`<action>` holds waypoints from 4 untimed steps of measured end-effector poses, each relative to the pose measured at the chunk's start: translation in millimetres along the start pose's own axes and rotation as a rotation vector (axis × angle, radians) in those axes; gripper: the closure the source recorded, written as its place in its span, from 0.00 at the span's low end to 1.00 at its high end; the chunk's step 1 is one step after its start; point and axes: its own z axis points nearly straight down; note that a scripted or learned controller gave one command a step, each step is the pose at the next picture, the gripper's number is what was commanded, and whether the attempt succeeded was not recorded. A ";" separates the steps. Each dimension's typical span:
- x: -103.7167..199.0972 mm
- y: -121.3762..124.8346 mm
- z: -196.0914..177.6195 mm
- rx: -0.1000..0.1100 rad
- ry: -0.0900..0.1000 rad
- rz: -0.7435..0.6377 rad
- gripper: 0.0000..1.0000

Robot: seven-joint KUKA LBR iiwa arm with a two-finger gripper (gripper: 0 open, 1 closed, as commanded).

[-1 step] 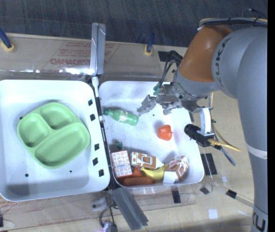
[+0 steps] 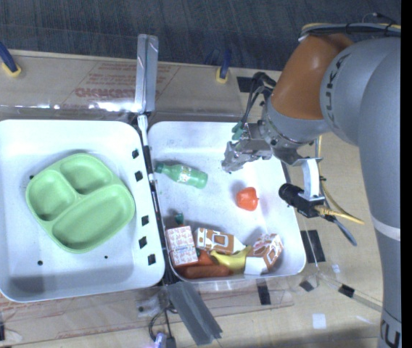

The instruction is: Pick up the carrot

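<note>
Gripper (image 2: 236, 158): above the right bin's upper part, near its far wall; spread of its tips cannot be told; nothing seen held.
Carrot (image 2: 207, 265): orange, low in the right bin (image 2: 191, 140) among small cartons, beside a banana (image 2: 231, 258).
Green bottle (image 2: 182, 174): lying left of the gripper.
Left bin (image 2: 10, 281): holds a green divided plate (image 2: 80, 202).

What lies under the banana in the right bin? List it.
Under the banana lies an orange-red piece, likely the carrot, with a small carton beside them. How far the carrot runs beneath is covered.
</note>
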 end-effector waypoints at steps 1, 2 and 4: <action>-0.1 0.0 0.0 0.000 0.000 0.000 0.00; 50.3 -44.8 -40.2 -0.003 -0.001 -0.140 0.00; -33.5 -70.2 -106.8 -0.005 -0.005 -0.733 0.00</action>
